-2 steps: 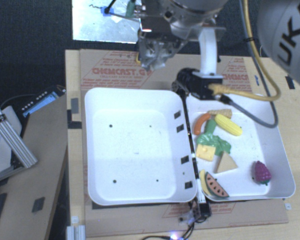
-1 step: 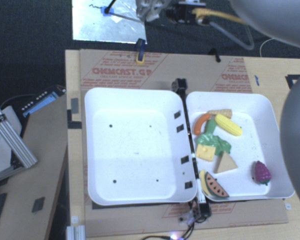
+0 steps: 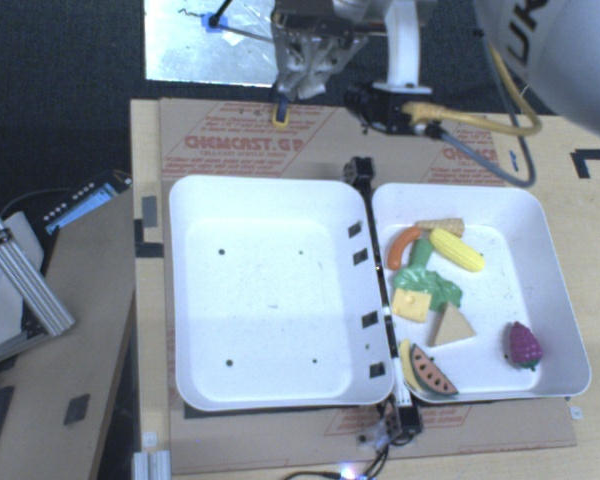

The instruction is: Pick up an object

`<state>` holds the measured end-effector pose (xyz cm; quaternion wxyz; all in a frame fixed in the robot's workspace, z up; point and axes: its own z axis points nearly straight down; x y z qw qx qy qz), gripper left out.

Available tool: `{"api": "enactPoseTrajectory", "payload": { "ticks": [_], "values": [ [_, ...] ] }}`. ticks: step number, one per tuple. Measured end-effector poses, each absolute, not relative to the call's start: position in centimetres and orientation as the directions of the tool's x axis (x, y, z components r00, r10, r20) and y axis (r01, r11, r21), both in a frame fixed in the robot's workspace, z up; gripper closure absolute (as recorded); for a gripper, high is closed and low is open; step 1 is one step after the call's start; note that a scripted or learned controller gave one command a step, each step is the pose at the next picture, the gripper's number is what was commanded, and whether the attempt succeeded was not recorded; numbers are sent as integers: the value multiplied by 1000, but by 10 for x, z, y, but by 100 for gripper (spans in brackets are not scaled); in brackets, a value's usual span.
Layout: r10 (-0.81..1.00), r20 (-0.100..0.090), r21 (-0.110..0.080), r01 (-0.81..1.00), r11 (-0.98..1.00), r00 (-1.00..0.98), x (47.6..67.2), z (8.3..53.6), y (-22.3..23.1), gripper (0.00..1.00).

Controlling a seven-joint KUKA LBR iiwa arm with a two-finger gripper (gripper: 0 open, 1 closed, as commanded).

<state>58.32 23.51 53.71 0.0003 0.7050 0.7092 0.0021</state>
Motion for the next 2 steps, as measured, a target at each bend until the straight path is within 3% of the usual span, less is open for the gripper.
{"api": "enactPoseTrajectory", "payload": {
  "ticks": [1,2],
  "values": [
    [1000,3,2,1000,8,-8,484,537,235,100],
    [1000,-1,2,1000,-1,1,571,533,233,100]
  ]
}}
